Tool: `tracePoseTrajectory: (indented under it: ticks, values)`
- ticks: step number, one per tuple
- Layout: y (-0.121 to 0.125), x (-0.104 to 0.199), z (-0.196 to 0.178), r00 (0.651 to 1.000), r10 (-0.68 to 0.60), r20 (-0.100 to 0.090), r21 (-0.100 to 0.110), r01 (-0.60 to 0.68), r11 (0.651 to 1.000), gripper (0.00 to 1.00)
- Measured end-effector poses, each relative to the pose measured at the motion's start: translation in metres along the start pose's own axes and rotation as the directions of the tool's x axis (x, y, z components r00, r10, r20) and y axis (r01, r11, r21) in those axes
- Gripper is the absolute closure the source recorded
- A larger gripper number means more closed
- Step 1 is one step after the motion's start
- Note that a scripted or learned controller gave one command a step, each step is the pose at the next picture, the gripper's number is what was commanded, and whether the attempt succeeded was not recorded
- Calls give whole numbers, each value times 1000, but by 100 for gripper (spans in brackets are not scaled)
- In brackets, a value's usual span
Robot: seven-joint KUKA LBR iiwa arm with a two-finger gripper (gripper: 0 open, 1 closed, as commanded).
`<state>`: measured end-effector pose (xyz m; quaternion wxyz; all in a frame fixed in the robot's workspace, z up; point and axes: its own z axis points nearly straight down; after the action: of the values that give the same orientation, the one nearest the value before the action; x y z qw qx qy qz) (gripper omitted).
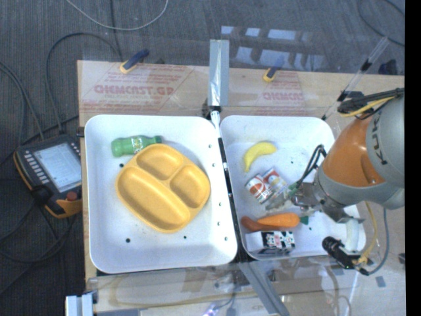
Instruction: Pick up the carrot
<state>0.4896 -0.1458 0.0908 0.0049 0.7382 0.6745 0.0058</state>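
An orange carrot (271, 222) lies flat in the right bin (309, 129), near its front edge, with its thick end to the right. My gripper (293, 200) hangs low over the bin, just above and behind the carrot's right end. The carrot rests on the bin floor. The grey arm with its orange band (355, 158) reaches in from the right and hides part of the bin's right side.
A red and white can (261, 185) lies just left of the gripper, a yellow banana (258, 153) behind it. A small printed carton (276, 241) sits before the carrot. The left bin (105, 242) holds a yellow divided plate (164, 186) and a green bottle (135, 144).
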Motion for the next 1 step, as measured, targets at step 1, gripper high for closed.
tracePoseTrajectory:
  ticks: [1]
  values:
    - [-1, 5, 0, 1000, -6, 9, -4, 6, 1000, 0]
